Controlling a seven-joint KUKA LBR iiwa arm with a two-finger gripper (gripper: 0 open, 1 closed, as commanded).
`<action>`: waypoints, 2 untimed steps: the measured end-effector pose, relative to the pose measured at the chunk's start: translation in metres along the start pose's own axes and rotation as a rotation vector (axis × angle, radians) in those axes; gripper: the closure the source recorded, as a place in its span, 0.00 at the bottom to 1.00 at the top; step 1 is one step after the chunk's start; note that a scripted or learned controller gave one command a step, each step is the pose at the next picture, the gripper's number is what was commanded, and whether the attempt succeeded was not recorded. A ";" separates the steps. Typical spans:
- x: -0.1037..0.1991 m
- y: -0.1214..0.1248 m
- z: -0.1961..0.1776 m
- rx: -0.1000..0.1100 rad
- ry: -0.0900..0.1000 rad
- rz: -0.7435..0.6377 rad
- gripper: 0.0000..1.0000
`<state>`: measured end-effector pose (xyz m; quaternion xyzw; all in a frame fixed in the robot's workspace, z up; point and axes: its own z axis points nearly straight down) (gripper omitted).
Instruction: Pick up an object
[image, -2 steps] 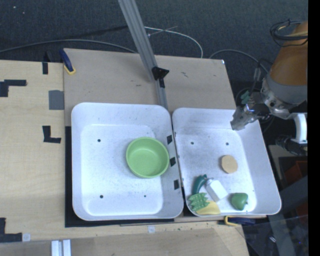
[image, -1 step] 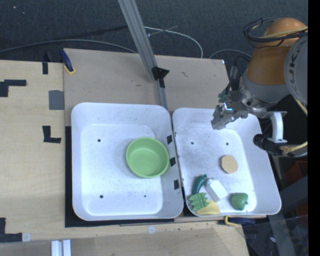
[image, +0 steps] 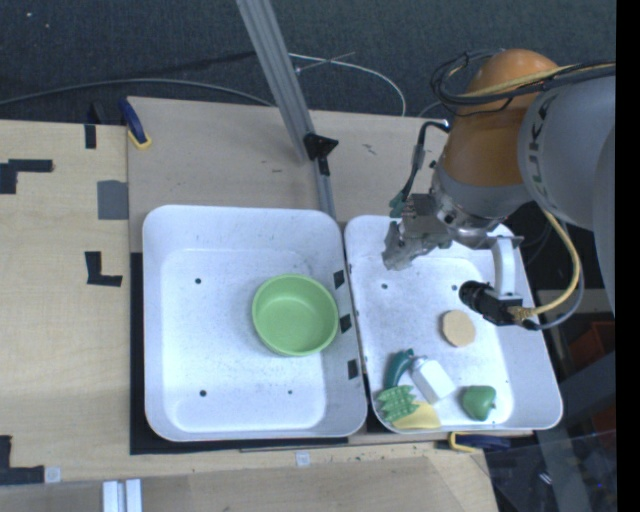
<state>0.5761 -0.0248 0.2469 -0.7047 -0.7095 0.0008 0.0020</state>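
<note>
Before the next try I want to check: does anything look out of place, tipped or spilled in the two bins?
Nothing stands out. The green bowl sits upright in the left bin; the small items cluster in the right bin.

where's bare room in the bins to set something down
Left bin: bare floor all around the green bowl, widest on its left. Right bin: bare strip between the claw and the tan disc. Crowded at the near edge: brush, white block, green piece.

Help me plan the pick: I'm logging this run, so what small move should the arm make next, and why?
Probably shift the gripper toward the tan round disc in the right bin and then descend. The gripper sits near the bin's far left corner with nothing seen between its fingers, and the disc lies alone, apart from the clustered items at the near edge.
</note>
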 end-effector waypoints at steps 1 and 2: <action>0.063 -0.002 0.009 0.000 0.000 -0.001 1.00; 0.117 -0.008 0.023 0.001 -0.001 0.000 1.00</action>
